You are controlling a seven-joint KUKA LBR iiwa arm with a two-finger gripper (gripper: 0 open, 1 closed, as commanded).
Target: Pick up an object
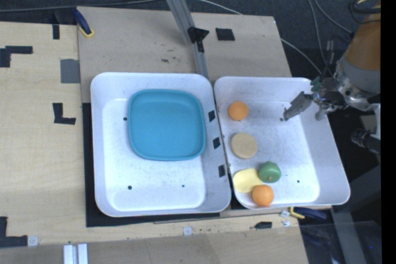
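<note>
Right bin (309,151) holds five small things along its left side: an orange ball (237,110) nearest the far wall, a tan flat disc (244,146) just below it, then a cluster near the front wall of a yellow piece (245,180), a green round fruit (270,171) and a second orange fruit (262,195), these three touching or nearly so. Left bin (108,151) carries a blue square plate (167,123). Claw (296,107) sits over the far right part of the right bin, reaching in from the right, well apart from every item; nothing between its fingers, and how far apart they stand I cannot tell at this angle. Handling guess: all look like light, stiff plastic toy food with smooth, somewhat slippery skin, not fragile. The orange ball is the easiest target: it stands alone, with free room on its sides, so grip across its middle from above. Being round, it has no long axis and points nowhere, so any wrist angle works. The tan disc lies flat, its axis upright, low profile; pinching across its rim would be harder. The yellow piece seems a bit elongated, running roughly left to right, partly tucked behind the green fruit; too small to be sure. The front cluster is crowded, and fingers risk bumping neighbours. Both bins rest on the desk (37,133).
</note>
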